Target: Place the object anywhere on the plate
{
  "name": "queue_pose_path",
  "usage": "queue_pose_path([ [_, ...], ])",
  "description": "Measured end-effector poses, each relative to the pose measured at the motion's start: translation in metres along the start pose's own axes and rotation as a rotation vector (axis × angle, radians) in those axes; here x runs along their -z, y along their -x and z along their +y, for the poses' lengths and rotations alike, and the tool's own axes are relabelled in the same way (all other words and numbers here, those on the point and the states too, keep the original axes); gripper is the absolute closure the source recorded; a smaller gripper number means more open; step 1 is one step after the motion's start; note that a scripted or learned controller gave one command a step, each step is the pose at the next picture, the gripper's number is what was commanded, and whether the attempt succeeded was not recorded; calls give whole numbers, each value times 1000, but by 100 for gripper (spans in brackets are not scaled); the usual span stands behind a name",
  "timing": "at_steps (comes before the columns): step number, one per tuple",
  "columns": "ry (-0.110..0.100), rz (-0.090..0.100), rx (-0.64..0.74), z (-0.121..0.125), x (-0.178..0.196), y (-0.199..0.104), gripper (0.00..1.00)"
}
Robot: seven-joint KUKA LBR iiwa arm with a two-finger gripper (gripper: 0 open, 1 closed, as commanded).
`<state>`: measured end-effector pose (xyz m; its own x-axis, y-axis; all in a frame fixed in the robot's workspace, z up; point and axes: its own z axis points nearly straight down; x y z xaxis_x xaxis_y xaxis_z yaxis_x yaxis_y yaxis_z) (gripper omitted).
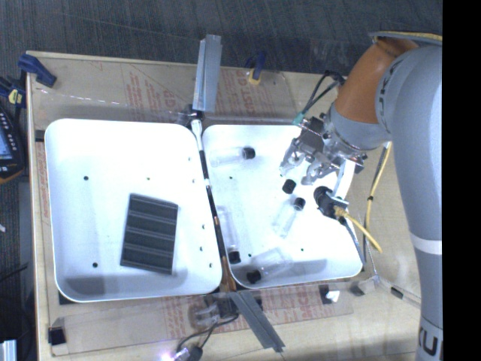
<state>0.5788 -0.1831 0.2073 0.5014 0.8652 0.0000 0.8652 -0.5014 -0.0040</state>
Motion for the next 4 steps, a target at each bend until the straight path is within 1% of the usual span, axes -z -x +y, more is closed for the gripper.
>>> queue_pose_path([
  [1, -1, 1, -32, 24, 16, -94, 100],
  [2, -1, 0, -38, 7, 11, -143, 100],
  [3, -3, -2, -46, -33, -17, -209, 100],
  [4, 0, -1, -156, -79, 38, -290, 100],
])
